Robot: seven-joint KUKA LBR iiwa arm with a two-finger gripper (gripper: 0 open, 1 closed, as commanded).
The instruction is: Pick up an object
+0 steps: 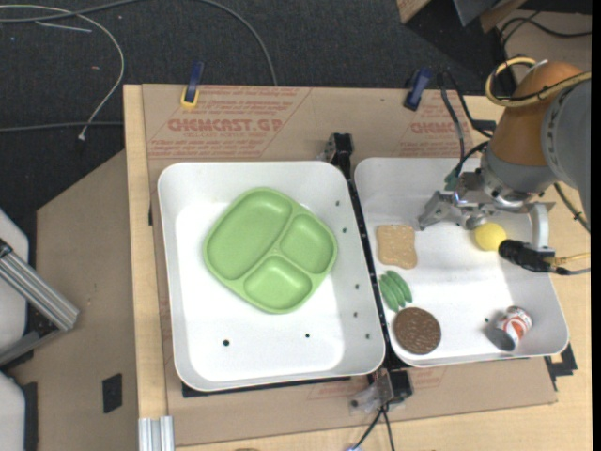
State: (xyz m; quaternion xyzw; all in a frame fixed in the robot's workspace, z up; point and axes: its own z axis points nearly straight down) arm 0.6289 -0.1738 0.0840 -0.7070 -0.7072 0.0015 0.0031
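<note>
Arm reaches over right bin from right. Left bin holds green divided plate, landmark. Right of plate: tan bread slice, brown cookie, green leafy piece, red-white object, farthest. Gripper beside yellow ball, grip unclear, cannot tell.

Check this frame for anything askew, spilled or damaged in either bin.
Nothing looks spilled or broken. The green divided plate lies turned at an angle to the left bin's walls. In the right bin, the tan slice, green leafy piece, brown disc and yellow ball lie apart.
</note>
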